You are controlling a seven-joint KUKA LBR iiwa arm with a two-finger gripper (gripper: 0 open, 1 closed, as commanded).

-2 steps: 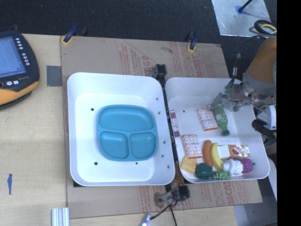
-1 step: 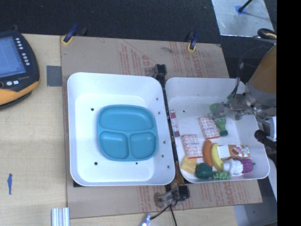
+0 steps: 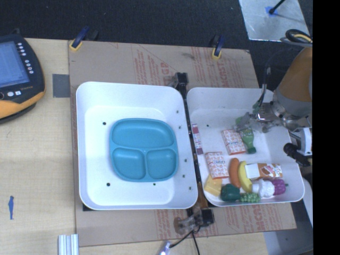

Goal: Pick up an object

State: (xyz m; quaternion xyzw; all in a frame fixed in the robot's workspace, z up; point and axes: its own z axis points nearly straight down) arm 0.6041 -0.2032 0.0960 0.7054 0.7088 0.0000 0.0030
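robot lab | clamped cardboard (image 3: pixel 159 68) on bench – teach pendant (image 3: pixel 16 73) at left – white bins (image 3: pixel 90 142)

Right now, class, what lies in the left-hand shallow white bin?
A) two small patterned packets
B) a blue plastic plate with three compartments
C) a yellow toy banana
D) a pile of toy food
B: the blue plastic three-compartment plate lies alone in the left white bin; the toy food sits in the right white bin.

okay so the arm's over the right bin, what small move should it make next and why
Probably a short descent onto the green item. The gripper sits just above it near the right bin's upper middle, and nothing shows between its fingers. Most other toys lie clustered along the lower edge, farther away.
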